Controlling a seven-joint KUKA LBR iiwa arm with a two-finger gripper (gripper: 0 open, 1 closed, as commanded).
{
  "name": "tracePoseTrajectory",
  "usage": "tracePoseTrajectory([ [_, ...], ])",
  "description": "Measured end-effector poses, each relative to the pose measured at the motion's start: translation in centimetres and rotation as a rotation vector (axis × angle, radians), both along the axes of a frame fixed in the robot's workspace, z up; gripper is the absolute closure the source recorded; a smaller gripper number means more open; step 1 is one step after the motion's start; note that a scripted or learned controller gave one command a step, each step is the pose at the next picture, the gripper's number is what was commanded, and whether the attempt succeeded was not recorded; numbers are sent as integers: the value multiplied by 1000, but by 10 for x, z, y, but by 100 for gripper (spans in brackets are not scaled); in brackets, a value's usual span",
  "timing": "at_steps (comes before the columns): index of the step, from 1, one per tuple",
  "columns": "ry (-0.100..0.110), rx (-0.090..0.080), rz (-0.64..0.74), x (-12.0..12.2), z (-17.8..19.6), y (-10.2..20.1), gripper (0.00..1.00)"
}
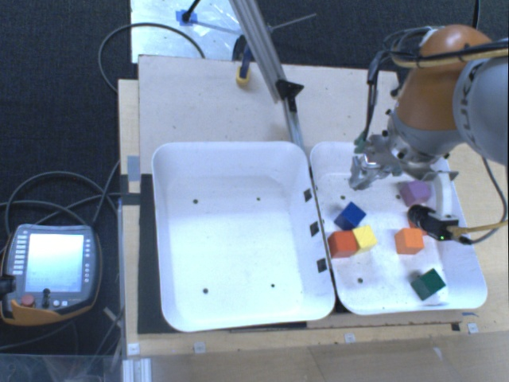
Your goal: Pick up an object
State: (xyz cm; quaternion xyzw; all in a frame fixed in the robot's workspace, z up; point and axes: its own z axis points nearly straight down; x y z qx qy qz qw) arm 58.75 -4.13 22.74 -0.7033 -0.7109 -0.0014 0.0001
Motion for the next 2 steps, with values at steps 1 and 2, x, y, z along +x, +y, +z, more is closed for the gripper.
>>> tracePoseTrajectory([
  [1, 2, 0, 1, -17, -2, 61, 100],
  [2, 2, 0, 0, -32, -9, 107, 100],
])
